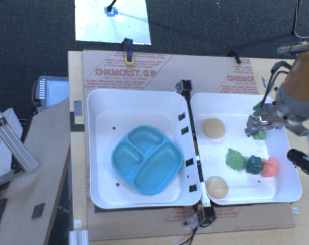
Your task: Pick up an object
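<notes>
Nearest the camera, the right bin [292,190] carried a tan round piece [216,187] in its front left corner, close to the divider [191,142] between the bins. Just behind it, a row of three small items sat mid-bin: a green leafy one [236,160], a dark teal one [254,164] touching or almost touching it, and an orange-pink one [269,167] against the teal one on the right. The left bin [101,137] held a blue sectioned plate [147,158], lying flat and turned at an angle, front of centre. Further back in the right bin, a second tan round piece [214,127] lay near the divider, well apart from the row of three. The pincer [256,128] sat low over the right rear part of the same bin, to the right of that tan piece, with a small green object [260,134] right at its tip; could not tell if it was gripped or just lying under the tip, and could not tell pincer opening either. The arm [300,86] came in from the right edge, orange band uppermost, grey wrist angled down and leftward into the bin. Behind the bins, the tabletop [144,70] showed printed brown board with a yellow clamp [129,52] at its back edge.
</notes>
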You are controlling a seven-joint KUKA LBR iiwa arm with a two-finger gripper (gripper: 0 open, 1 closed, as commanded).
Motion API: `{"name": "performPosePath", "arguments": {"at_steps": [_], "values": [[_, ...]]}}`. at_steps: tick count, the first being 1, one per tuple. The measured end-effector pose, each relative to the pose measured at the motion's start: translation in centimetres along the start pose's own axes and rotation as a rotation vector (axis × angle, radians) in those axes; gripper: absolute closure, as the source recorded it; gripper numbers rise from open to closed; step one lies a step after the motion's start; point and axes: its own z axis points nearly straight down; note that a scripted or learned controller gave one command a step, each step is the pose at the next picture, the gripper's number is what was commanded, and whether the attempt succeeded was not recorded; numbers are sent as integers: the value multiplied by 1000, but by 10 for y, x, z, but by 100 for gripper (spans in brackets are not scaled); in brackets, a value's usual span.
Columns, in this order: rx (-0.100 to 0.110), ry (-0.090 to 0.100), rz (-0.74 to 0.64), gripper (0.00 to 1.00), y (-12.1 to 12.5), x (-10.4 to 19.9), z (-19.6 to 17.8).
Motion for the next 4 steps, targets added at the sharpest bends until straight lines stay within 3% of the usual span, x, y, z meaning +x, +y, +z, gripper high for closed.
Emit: {"name": "performPosePath", "arguments": {"at_steps": [4], "values": [[3,4,-5,100,79,204,9]]}}
